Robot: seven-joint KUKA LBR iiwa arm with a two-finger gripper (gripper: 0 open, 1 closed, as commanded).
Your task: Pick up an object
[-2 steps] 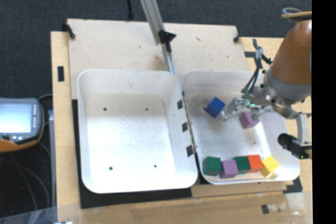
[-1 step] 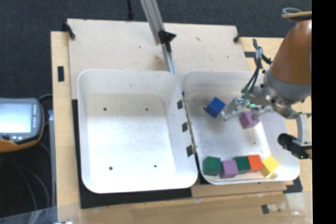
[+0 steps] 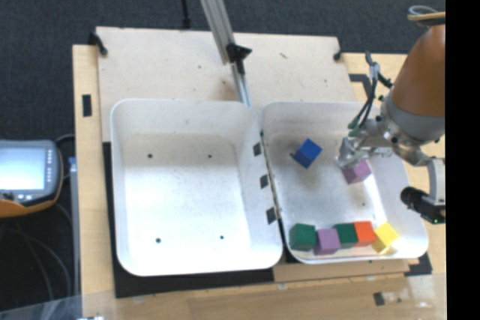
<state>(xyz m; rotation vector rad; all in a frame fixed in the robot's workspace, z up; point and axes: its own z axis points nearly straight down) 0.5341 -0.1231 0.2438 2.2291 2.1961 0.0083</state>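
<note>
Contact between the hand (image 3: pixel 352 159) and a small purple foam cube (image 3: pixel 357 171) is what the coming move is judged to turn on. The grey arm with the orange band (image 3: pixel 420 86) is seen reaching in from three o'clock over the right-hand shallow white plastic bin (image 3: pixel 271 133), and its hand is lowered toward the bin floor near the three o'clock wall. The purple cube is found just below the fingertips, toward five o'clock from them, touching or very nearly touching. Whether it is held between the fingers or merely lies beside them cannot be told, and the spread of the hand cannot be made out either, since the metal parts blur together there.

The cube is seen turned slightly, one corner pointing toward four o'clock; being a cube, no long axis is offered, so either pair of faces could be taken.

A small blue foam cube (image 3: pixel 307 153) lies apart at nine o'clock from the hand, also turned on the bin floor. Along the six o'clock wall a row is formed by a green cube (image 3: pixel 303 236), a second purple cube (image 3: pixel 328 240), another green cube (image 3: pixel 346 234), an orange cube (image 3: pixel 364 231) and a yellow cube (image 3: pixel 385 236), packed side by side. The left-hand white bin (image 3: pixel 120 161) rests beside the first on the pale wooden desk (image 3: pixel 150 64).
</note>
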